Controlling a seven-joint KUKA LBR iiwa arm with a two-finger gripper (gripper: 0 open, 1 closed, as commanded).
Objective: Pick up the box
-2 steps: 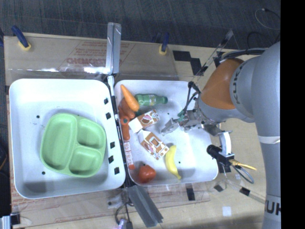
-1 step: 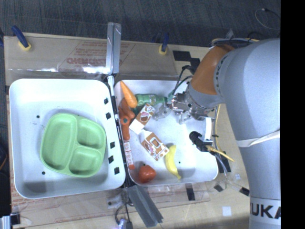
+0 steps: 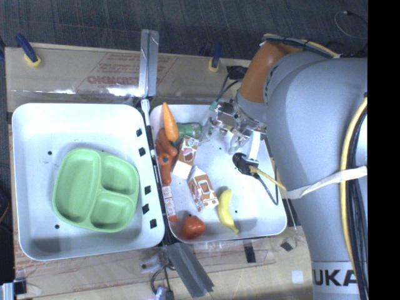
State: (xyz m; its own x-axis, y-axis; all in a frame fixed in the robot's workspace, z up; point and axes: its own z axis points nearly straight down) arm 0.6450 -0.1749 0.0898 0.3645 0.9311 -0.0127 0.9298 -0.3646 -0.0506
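Camera view has the claw (image 3: 220, 125) hovering at the right bin's (image 3: 275, 214) 12 o'clock, can't tell how it's set. Box (image 3: 202, 191) lies mid-bin toward 6 o'clock, banana (image 3: 225, 210) just beside it, tomato (image 3: 192, 226) at 7, green tray (image 3: 95, 189) in the left bin (image 3: 25, 167).

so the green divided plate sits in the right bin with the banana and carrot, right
Not quite. The camera view shows the green divided plate alone in the left bin. The banana and carrot lie in the right bin.
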